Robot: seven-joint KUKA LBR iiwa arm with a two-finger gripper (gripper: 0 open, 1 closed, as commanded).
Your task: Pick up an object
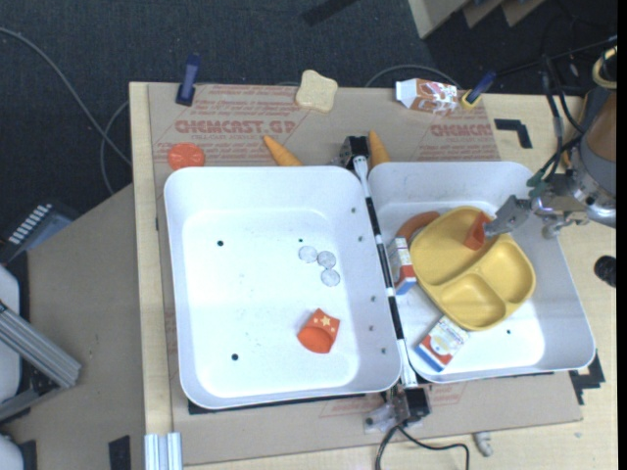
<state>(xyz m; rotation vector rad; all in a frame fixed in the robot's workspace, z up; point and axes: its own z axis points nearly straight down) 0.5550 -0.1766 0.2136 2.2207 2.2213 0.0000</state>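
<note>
step: approach, nothing lifted | my jaws (505,215) over right bin (563,306), at upper-right rim of yellow divided dish (472,267) | opening: can't tell from here, nothing visibly held | dish lies tilted on orange lid (416,226), near carton (438,346) | next: drop onto rim, close, lift straight

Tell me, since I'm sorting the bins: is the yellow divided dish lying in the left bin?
No, the yellow divided dish lies in the right bin, while the left bin holds a small orange cup.
</note>
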